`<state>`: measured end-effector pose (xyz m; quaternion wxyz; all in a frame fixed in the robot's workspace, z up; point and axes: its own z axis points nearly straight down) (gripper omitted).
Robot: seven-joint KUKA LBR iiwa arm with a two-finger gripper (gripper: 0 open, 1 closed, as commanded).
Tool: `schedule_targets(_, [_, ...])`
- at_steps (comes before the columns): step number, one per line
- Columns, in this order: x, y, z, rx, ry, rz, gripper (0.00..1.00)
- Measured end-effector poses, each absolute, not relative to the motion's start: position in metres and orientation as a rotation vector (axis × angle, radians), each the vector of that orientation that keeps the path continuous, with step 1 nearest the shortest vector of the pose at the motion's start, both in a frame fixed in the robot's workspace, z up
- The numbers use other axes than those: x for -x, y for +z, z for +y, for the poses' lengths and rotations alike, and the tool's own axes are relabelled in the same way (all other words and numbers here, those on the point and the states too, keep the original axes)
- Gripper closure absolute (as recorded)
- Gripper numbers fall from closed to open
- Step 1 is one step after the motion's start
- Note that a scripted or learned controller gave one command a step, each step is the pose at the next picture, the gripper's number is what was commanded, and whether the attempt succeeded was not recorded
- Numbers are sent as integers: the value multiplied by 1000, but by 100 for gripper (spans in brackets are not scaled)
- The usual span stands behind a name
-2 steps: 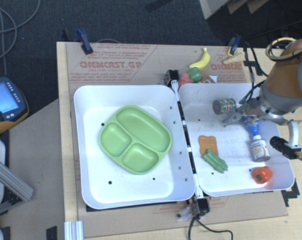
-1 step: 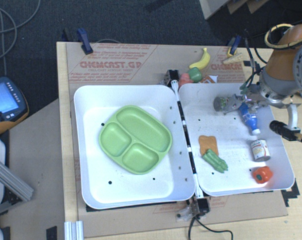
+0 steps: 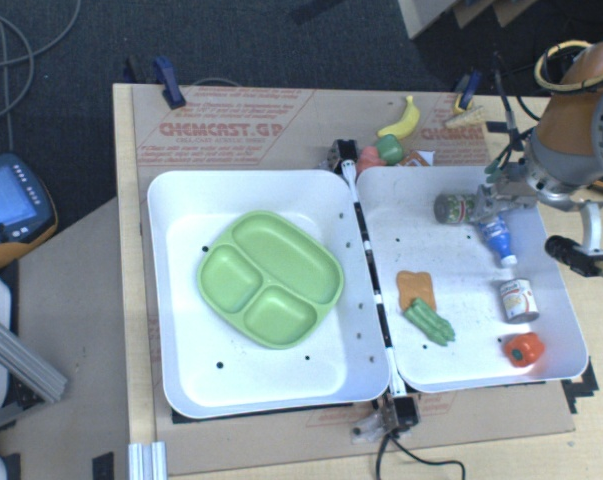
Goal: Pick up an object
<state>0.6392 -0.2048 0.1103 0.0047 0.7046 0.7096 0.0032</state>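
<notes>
The nearest candidate for the pick is the blue tube (image 3: 496, 239), lying flat on the floor of the right bin (image 3: 451, 363) near its far right corner, just below the arm's end. Beside it, to the left, lies a small grey-green can (image 3: 450, 208) on its side. Further toward the near edge sit a white can with a label (image 3: 517, 300), an orange-red toy (image 3: 522, 349), an orange slab (image 3: 415, 288) and a green vegetable toy (image 3: 429, 322) touching the slab's lower edge. All of these rest on the bin floor; none is lifted.

The gripper (image 3: 491, 200) hangs low over the gap between the grey-green can and the blue tube, close to both. Whether the jaws are apart or together I cannot tell: the wrist and its fittings hide them from above.

So the pick looks not yet made. As I judge it, the arm is at the approach or descent stage, and closing, lifting and clearing the bin are all left to do.

The left bin (image 3: 181, 368) holds a green divided plate (image 3: 271, 278). Behind the bins, on the worktop (image 3: 231, 128), lie a toy banana (image 3: 403, 121) and a small red-and-green piece (image 3: 388, 149).
</notes>
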Motion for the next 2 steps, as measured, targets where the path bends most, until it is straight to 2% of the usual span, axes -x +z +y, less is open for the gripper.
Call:
schedule_targets(1, [-653, 143, -222, -2215, 3, 2218, 100])
schedule_targets(2, [-652, 141, -221, -2218, 1, 2221, 0])
